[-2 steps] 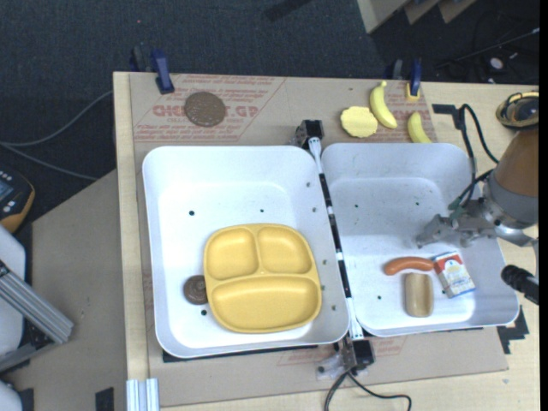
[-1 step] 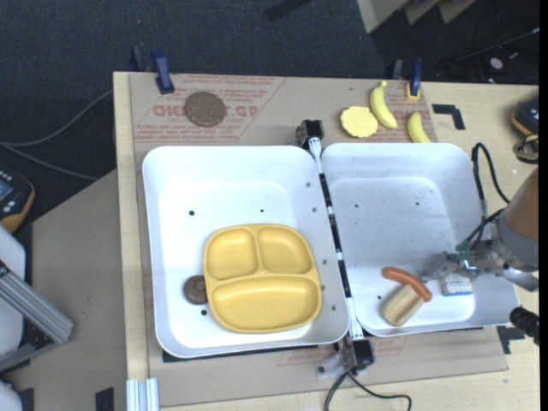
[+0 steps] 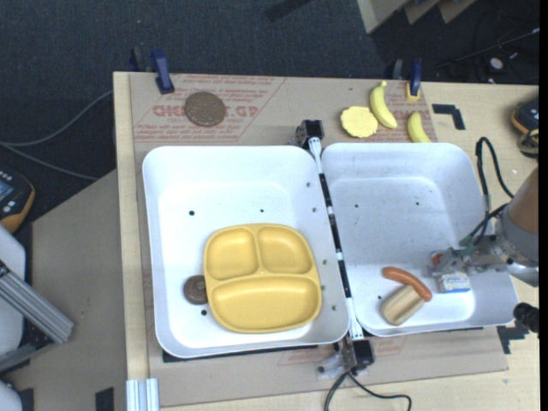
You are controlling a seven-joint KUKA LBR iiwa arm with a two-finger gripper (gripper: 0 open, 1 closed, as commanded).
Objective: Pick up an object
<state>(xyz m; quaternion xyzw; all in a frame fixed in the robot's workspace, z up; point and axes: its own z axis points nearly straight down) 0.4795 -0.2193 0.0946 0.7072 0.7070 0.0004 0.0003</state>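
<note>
Hot dog sausage [image 3: 407, 282] lies in right bin [image 3: 402, 174], near side, touching a tan bun [image 3: 400, 305] just nearer. Gripper [image 3: 452, 268] sits low just right of sausage, nothing visibly held; can't tell how it's set. Yellow divided plate [image 3: 260, 276] in left bin [image 3: 223, 174].

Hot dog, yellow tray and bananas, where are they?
hot dog [image 3: 406, 282], camera view, middle of the sausage.
yellow tray [image 3: 259, 276], camera view, central divider.
bananas [image 3: 383, 106], camera view, left banana's middle.
</note>
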